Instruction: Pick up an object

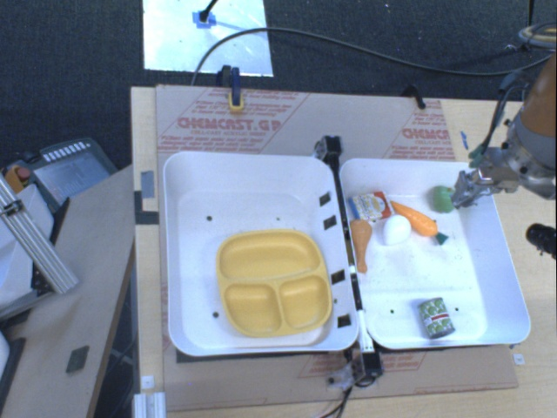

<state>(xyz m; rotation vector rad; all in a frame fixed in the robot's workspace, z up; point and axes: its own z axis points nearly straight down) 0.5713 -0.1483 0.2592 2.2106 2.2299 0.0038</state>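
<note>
The right bin [496, 259] holds several small objects. A green ball [443, 198] lies near its far right wall. My gripper [466, 189] hangs right beside the ball, on its right side, over the bin's far right part. An orange carrot [414, 219] and a white egg [397, 230] lie together left of the ball. A small red and white packet [369, 205] sits by the bin's left wall, and an orange cone-shaped piece [360, 243] lies just in front of it. A green-labelled can [437, 317] rests on its side near the front edge.
The left bin [191, 233] carries a yellow divided plate [273, 281]. A black divider with clips [341, 233] runs between the bins. Cables cross the dark floor behind the bench. A grey device [70, 168] stands at the far left.
</note>
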